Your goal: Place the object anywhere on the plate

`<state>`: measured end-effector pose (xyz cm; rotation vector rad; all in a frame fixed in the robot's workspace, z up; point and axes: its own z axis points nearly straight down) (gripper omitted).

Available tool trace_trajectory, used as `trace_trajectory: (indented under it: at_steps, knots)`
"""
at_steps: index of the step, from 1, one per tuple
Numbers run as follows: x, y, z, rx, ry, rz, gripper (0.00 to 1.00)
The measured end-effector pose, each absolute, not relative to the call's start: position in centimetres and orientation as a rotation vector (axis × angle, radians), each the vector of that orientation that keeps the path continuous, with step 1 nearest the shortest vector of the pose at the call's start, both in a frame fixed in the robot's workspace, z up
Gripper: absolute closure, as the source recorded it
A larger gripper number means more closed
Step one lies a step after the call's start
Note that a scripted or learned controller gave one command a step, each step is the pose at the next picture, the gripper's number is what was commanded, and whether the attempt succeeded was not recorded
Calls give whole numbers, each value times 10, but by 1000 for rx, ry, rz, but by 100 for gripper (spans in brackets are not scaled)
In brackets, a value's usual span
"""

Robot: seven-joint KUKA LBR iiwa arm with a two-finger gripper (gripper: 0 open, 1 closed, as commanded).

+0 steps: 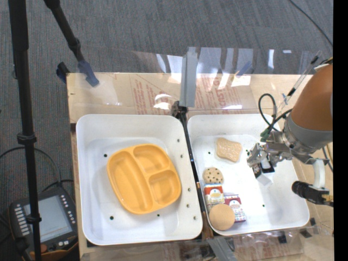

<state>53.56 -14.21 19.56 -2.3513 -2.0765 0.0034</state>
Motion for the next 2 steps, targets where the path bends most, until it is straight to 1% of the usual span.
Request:
trace_trajectory:
  at_steps: [1,2]
  knots:
    - [578,-82,169,-2418,-1997,7,100]
    - [547,-19,185,-2320,-2110,8,100]
